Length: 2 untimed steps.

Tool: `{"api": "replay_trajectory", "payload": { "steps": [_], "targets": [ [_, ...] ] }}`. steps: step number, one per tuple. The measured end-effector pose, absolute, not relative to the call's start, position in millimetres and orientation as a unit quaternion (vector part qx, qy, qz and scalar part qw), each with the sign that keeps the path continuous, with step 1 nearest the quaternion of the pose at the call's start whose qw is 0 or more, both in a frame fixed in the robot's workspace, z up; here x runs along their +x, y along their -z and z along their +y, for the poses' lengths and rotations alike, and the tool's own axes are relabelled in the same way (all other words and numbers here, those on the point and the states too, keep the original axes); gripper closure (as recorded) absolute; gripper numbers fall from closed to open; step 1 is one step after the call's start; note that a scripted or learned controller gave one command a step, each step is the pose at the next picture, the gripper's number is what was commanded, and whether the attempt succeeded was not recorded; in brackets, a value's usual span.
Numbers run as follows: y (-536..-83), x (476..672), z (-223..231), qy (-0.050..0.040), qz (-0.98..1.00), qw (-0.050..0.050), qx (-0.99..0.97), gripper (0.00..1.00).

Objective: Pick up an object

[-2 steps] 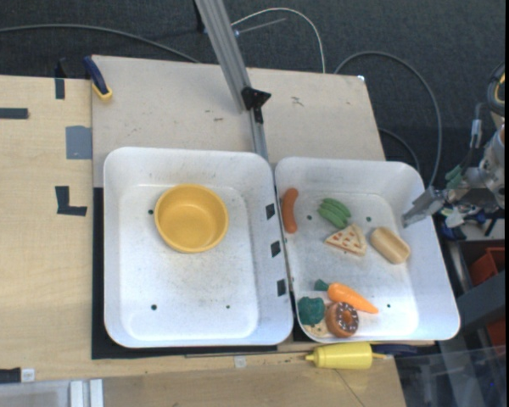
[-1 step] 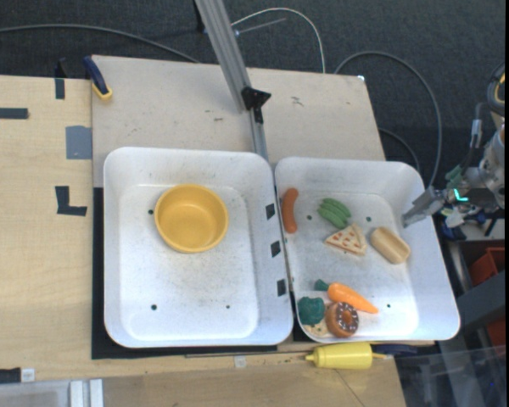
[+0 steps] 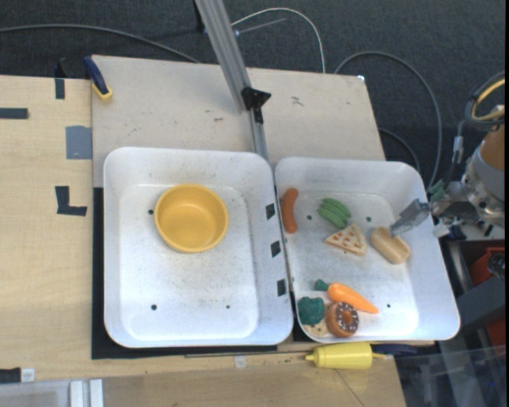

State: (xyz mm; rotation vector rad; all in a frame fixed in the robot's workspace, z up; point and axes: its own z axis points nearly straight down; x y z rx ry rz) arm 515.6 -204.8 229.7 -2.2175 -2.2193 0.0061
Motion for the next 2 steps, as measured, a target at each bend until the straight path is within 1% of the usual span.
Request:
{"api": "replay_trajectory", "payload": {
  "steps": [1, 2],
  "targets": [
    [-181, 512.0, -195, -0.0017, -0.708, 0.003, -0.707, 0.0],
    [-122, 517.7, -188, -0.0021, -0.708, 0.003, -0.706, 0.0]
  ]
}}
